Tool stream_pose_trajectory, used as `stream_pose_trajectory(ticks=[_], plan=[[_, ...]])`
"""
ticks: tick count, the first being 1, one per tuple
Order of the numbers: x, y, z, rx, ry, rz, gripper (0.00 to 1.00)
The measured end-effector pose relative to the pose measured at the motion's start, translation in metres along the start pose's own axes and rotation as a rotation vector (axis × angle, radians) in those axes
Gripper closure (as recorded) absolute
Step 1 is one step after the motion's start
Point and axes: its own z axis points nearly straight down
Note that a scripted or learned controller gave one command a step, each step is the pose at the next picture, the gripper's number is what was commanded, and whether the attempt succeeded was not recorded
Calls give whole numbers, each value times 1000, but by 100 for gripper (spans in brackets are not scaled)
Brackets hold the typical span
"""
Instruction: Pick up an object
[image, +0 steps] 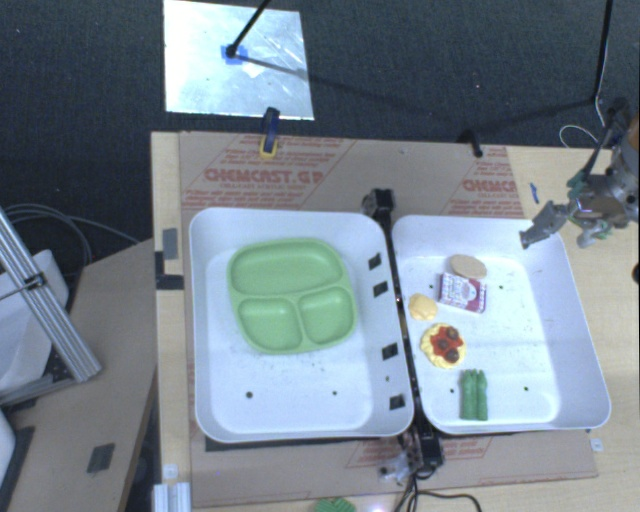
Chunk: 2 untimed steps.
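The right bin (575, 330) holds several toy foods. A tan oval piece (466, 266) lies at the top, with a purple-and-white carton (461, 291) just below it. A small yellow piece (423, 306) is to the carton's left. Lower down are a yellow round with red spots (443, 345) and a green bundle (473, 394). My gripper (562, 232) hangs over the bin's far right corner, open, with nothing between its fingers. It is up and to the right of the tan piece, well apart from it.
The left bin (210, 380) bears a green divided plate (293, 295). A black hinge strip (395, 310) runs between the bins. Cardboard (300, 170) lies under both. A shiny sheet (240, 60) sits on the floor beyond, and a metal rail (40, 300) stands at the left.
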Motion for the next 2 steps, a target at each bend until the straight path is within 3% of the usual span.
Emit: stream_pose_trajectory(ticks=[1, 2], plan=[[62, 0, 202, 4, 2, -5, 0], [49, 73, 194, -1, -4, 1, 0]])
